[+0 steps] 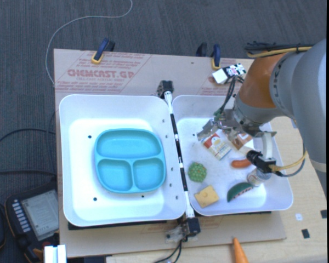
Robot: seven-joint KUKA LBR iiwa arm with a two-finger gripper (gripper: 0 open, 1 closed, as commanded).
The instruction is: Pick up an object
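Grey arm [296,86] had my gripper [226,126] low in the right bin [279,201], over a red-and-white packet [216,146]; grip state I couldn't tell. I judged it mid-reach; next needed a clean close and lift.

Two white bins [77,147], one blue tray [130,160], five toy foods [197,172].
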